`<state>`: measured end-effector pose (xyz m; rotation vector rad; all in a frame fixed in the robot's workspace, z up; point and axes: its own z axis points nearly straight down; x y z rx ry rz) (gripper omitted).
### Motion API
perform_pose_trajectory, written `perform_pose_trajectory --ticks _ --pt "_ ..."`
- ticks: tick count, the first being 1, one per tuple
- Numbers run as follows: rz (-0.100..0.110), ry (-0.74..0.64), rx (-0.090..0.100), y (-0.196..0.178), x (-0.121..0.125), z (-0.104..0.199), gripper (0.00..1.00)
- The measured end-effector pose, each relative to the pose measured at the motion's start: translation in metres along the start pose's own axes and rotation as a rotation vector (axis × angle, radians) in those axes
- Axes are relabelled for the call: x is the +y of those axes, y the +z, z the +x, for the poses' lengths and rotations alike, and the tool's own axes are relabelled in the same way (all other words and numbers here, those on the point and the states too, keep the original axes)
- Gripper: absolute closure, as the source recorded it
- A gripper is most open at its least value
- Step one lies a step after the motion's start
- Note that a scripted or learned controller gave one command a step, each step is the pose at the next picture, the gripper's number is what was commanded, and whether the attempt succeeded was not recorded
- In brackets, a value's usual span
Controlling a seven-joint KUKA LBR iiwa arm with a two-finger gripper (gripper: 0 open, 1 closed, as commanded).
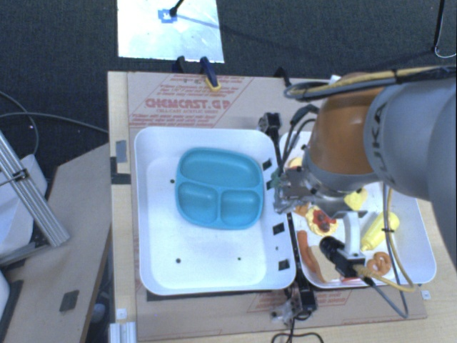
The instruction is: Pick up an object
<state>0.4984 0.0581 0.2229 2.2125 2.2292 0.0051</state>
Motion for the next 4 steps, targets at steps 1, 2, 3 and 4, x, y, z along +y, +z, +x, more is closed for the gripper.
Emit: perform_pose_trajectory --ticks 1,2,3,4 --pt "0.0 0.0 0.0 0.0 0.0 0.0 0.0" --pt "-0.004 -0.001 0.0 -0.045 0.052 0.059 0.0" --pt "0.003 0.009 -0.003 0.043 0.098 0.027 0.0" --pt "0.003 0.001 -0.002 0.117 0.131 0.053 0.0"
